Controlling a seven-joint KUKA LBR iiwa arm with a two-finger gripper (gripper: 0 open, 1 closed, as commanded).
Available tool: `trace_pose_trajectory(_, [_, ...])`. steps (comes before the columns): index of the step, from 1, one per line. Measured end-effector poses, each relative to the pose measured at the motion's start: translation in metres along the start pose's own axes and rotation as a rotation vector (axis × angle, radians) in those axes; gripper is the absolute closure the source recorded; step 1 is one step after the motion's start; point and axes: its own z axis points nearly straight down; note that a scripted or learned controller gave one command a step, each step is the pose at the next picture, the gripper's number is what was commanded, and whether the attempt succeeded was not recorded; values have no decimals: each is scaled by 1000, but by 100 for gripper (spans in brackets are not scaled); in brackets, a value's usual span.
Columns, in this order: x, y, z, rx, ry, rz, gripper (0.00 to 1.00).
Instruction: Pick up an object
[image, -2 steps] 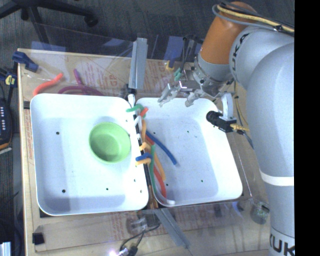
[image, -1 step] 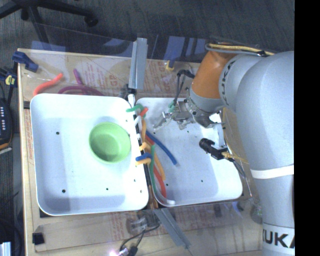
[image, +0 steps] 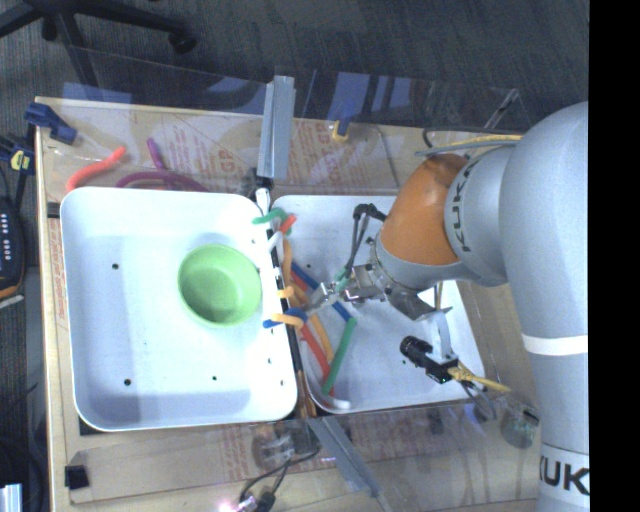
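Claw (image: 330, 292) low in the right bin (image: 382, 382), seemingly over the tangled sticks (image: 344, 348); I cannot tell whether it is apart or together. Risk: a thin stick slips free, or neighbours snag.

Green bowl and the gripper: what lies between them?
In the camera view: the bins' adjoining rims and a small orange piece, between green bowl and gripper.

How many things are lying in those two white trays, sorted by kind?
Green bowl, in the left bin: 1
Long green stick, in the right bin: 1
Red stick, same bin: 1
Smaller coloured bits there: too tangled to count
Total clearly countable: 3
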Motion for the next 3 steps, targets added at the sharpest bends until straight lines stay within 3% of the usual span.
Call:
trace_pose_trajectory(1, [-11, 56, 2, 6, 1, 91, 0])
trace_pose_trajectory(2, [-32, -10, 1, 5, 4, 3, 0])
trace_pose_trajectory(3, [-31, -9, -10, 6, 6, -3, 100])
